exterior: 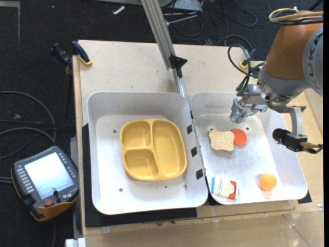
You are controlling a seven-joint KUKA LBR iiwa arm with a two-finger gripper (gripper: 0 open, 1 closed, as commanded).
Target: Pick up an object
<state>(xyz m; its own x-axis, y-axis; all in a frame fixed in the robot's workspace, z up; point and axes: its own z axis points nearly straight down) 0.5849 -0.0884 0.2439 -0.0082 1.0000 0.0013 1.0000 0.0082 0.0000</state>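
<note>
Seen from above at a slant, a pale worktop (pixel 128 60) carries two shallow white bins side by side. The left bin (pixel 103 112) holds a yellow tray (pixel 153 149) with three compartments, sitting near its middle. The right bin (pixel 285 174) holds four small things: a slice of toast (pixel 222 141) touching a red round piece (pixel 239 137) on its right, an orange ball (pixel 267 181) near the front right corner, and a small white carton (pixel 224 188) with red and blue print at the front left edge.

My arm (pixel 293 55), grey with an orange band, comes in from the right. My claw (pixel 239 112) hangs over the back part of the right bin, just behind the toast and the red piece. It looks to hold nothing, but I cannot tell from this angle whether it is spread or pressed together.

A slanted metal pole (pixel 159 27) rises from between the bins. A blue and yellow clamp (pixel 79 53) sits at the worktop's back left corner. The floor around is dark, with loose black cables (pixel 221 9) at the back and a handheld control pad (pixel 45 181) with a lit screen at the left.
</note>
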